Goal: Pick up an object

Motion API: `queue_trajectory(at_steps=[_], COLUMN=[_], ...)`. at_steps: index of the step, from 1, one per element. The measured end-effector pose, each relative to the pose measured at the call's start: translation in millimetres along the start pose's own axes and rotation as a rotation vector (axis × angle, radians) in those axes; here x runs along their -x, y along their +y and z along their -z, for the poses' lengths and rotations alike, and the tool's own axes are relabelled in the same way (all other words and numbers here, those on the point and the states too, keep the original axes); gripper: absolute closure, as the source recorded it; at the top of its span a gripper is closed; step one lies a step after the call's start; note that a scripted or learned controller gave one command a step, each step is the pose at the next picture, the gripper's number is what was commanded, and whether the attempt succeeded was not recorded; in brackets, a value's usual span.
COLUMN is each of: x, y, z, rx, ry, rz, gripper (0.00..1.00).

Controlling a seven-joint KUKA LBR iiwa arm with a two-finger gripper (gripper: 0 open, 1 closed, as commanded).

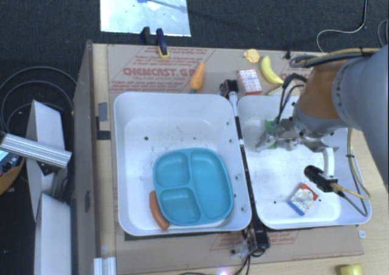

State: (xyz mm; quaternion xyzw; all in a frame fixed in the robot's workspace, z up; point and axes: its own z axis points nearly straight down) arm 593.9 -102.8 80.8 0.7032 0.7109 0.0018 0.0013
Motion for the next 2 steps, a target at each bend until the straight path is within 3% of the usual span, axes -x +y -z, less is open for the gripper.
queue_trajectory(at_steps=[1, 2], x=[-2, -1], y=[66, 64], z=[5, 15], rx=[0.005, 0.002], ry=[-0.002, -0.003], rz=[-0.004, -0.003], gripper=[0.00, 1.00])
